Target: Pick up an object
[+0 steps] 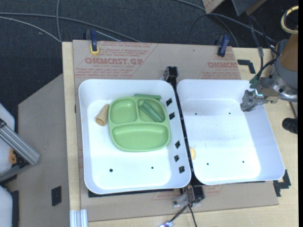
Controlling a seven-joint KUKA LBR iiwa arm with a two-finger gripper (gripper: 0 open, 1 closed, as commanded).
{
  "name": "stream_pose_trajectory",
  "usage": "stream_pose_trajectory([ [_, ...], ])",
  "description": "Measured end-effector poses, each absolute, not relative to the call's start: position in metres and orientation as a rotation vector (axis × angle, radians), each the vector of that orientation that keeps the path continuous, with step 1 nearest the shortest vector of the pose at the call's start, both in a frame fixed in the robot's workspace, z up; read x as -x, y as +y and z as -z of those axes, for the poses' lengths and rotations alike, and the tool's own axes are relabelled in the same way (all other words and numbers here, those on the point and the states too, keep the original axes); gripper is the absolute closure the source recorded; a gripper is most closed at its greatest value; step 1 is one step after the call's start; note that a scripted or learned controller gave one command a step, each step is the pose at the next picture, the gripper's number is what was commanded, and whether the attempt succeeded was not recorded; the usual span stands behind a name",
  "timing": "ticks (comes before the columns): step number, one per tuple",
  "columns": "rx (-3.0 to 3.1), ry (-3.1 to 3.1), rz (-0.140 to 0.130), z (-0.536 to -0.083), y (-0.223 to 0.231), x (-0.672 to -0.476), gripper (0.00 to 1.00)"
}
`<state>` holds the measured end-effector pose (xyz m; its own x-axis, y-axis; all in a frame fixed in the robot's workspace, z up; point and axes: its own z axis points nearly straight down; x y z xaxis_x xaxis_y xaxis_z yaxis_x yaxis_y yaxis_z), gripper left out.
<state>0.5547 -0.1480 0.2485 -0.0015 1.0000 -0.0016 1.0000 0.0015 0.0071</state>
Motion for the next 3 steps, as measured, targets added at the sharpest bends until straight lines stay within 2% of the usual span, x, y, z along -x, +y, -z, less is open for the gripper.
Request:
stream_pose_trajectory([
  [1,-2.218,2.230,0.000,-0.235,-0.095,-0.558,1.00],
  [2,-2.217,2.231,-0.002,-0.243,-0.039,-0.554,1.00],
  [3,-2.214,2.230,-0.005,-0.248,0.017,-0.563,1.00],
])
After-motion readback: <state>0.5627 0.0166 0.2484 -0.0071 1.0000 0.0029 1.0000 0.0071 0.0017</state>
